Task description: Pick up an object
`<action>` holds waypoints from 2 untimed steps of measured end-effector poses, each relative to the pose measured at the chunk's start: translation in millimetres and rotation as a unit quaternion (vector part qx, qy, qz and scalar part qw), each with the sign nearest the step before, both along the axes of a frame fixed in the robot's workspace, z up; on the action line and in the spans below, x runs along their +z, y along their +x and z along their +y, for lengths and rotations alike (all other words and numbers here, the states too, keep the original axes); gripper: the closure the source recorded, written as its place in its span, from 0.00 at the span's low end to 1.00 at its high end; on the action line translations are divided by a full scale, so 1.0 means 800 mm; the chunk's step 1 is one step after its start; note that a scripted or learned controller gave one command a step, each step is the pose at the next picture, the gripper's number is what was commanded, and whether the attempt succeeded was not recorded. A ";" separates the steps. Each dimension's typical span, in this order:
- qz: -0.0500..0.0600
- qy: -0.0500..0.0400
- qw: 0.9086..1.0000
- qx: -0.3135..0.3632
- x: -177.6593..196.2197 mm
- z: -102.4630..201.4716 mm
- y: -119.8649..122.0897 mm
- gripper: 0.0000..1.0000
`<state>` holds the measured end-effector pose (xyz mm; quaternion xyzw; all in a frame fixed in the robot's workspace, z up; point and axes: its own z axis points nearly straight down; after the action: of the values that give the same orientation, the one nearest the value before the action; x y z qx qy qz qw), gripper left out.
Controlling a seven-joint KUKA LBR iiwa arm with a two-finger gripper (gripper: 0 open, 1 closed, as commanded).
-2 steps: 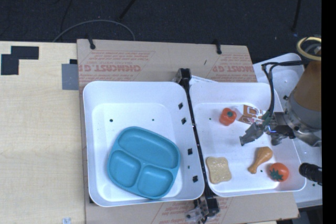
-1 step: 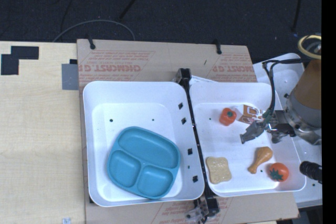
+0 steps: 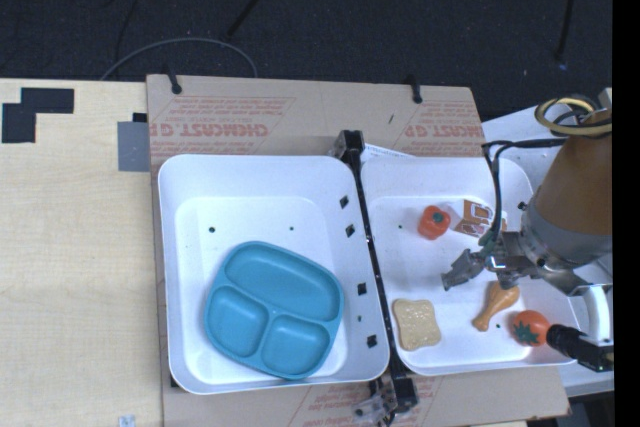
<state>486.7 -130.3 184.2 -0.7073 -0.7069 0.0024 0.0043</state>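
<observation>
My gripper (image 3: 484,273) hangs over the middle of the right bin (image 3: 392,183), open, with nothing between its fingers. Just below it and to the right lies a toy chicken drumstick (image 3: 497,304). A red tomato (image 3: 530,325) sits beside the drumstick near the bin's front right corner. A slice of bread (image 3: 416,323) lies at the front left of this bin. Farther back are a small red-orange pepper (image 3: 433,222) and a small brown and white box (image 3: 476,215).
The left bin (image 3: 186,205) holds a blue divided plate (image 3: 273,308). A black divider (image 3: 362,245) with clips runs between the two bins. The arm's orange band (image 3: 590,180) and cables (image 3: 560,110) stand over the right bin's right edge.
</observation>
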 end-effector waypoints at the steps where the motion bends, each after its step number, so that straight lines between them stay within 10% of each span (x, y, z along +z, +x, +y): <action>1: 0.000 0.000 1.000 0.000 -0.076 0.009 0.005 0.00; 2: -0.003 0.000 1.000 0.000 -0.120 0.010 0.006 0.00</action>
<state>491.2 -122.6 88.0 -0.7073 -0.7069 -0.0002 0.0020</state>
